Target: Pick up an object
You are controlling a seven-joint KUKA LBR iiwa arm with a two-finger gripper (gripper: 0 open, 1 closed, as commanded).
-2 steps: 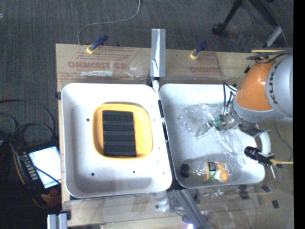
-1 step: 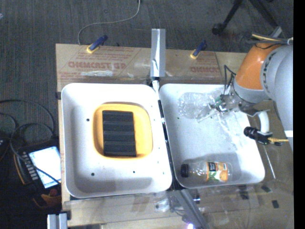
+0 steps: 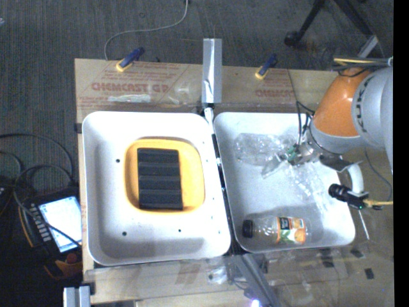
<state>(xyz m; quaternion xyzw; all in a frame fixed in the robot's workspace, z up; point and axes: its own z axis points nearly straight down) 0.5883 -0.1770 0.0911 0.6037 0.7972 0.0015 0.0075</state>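
Claw [image 3: 295, 153] over crumpled clear plastic [image 3: 259, 149]; bottle [image 3: 276, 228] lies near.

We see two white bins side by side on the tabletop [image 3: 128, 82]. The left bin [image 3: 102, 190] holds a yellow tray [image 3: 195, 178] with a black ridged block [image 3: 160, 179] in it. The right bin [image 3: 239, 197] holds crumpled clear plastic [image 3: 255, 148] and a bottle [image 3: 276, 229] lying on its side near the front wall. The arm [image 3: 348, 114] reaches over the right bin, its claw [image 3: 295, 153] at the plastic.

tray [image 3: 195, 178] in left bin [image 3: 96, 171], bottle [image 3: 276, 228] in right bin [image 3: 233, 171]
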